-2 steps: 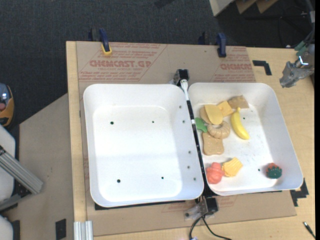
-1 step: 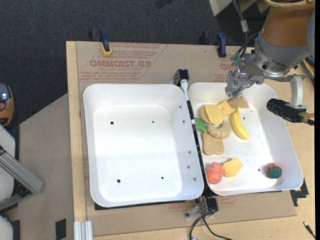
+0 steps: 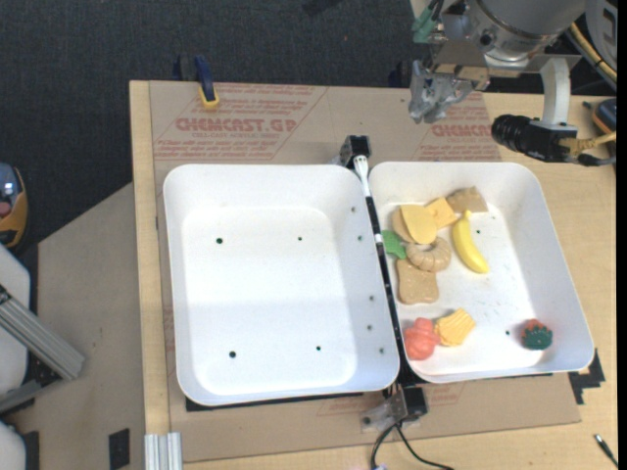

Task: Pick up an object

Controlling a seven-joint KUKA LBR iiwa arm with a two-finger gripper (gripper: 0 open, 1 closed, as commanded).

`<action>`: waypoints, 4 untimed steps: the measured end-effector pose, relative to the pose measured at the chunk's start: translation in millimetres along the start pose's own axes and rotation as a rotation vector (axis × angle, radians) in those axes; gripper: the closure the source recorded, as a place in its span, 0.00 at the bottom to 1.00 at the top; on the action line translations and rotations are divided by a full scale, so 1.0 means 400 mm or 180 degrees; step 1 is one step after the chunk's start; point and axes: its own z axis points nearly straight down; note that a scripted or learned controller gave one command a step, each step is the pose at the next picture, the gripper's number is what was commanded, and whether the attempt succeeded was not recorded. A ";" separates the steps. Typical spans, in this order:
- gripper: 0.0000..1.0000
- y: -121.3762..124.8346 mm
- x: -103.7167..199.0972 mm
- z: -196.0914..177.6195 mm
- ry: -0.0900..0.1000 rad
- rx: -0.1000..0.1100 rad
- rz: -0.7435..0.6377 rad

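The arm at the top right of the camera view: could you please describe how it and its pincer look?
The arm is a rounded grey body with an orange band at the top edge of the picture. Below it sits a pale grey wrist ring. The pincer is small, of dull grey metal, with a green part and thin cables beside its mount. A white bracket hangs at the arm's right side.

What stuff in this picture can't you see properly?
- The arm: the camera view's top edge cuts it off.
- The gripper: blurry and small, so its jaws can't be read as open or shut.
- The piled toy food in the right bin: pieces overlap, hiding the lower ones' shapes.
- The small green and red toy: too tiny to name.
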 end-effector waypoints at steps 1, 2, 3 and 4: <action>1.00 -0.152 -0.086 0.156 -0.0010 0.0074 0.0044; 1.00 -0.059 0.057 -0.246 0.0000 -0.0016 0.0011; 1.00 0.031 0.281 0.060 -0.0006 0.0089 0.0001; 1.00 0.008 0.488 0.224 -0.0007 0.0079 0.0000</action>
